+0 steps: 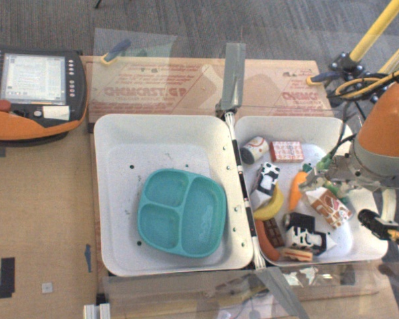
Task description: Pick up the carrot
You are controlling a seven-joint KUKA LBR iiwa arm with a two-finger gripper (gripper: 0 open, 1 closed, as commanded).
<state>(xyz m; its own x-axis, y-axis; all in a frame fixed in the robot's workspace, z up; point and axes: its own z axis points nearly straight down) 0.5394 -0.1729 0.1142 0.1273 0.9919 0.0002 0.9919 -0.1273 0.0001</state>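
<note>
While the pincer [317, 173] sits beside it, state unclear, the slim orange carrot [296, 190] stands nearly upright.

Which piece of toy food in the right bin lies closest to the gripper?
The carrot, orange and upright beside the gripper; the yellow banana lies farther left.

— What does the arm [384, 138] look like?

— A rounded orange band, glossy, with a paler grey ring just beneath it.

— And below the ring?

— The gripper [324, 171] is a cluster of dull grey metal parts, blocky and angular, with small green bits showing on it.

— Any cables?

— A white strip and a black part with a yellow spot show by the lower edge of the arm; what they are is hard to tell.
</note>
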